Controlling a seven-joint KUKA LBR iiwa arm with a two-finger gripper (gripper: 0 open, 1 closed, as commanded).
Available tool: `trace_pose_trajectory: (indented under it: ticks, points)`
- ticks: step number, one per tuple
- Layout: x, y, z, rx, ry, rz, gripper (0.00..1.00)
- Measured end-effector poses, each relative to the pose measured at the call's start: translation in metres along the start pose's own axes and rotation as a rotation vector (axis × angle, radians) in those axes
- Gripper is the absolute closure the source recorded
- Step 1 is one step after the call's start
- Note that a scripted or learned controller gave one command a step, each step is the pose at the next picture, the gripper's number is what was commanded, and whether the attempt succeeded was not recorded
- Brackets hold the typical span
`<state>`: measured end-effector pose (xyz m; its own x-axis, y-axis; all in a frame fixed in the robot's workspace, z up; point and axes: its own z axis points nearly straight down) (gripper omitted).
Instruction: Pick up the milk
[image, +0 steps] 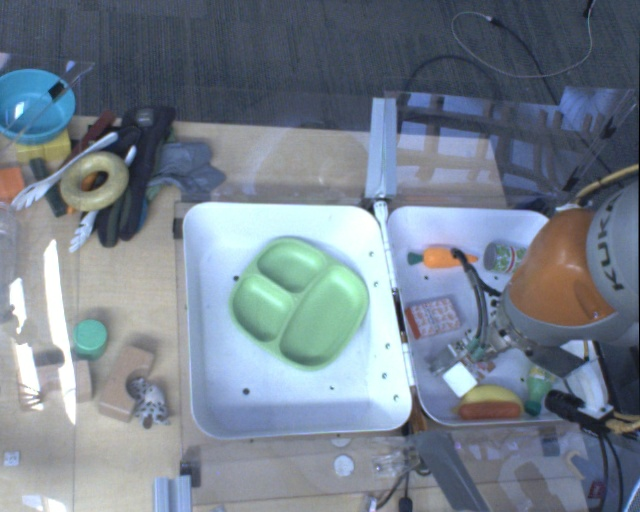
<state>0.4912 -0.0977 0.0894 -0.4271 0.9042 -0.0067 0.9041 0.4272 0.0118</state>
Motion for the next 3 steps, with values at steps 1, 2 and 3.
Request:
trace_pose_trajectory:
  ticks: [1, 2, 3]
  points:
    - [-0.001, 0.004, -0.013, -0.01, -0.005, -0.002, 1.0]
    - [-0.001, 0.004, -0.013, -0.01, -0.005, -0.002, 0.0]
    - [-0.085, -0.008, 0.001, 0.001, -0.002, 0.208, 0.0]
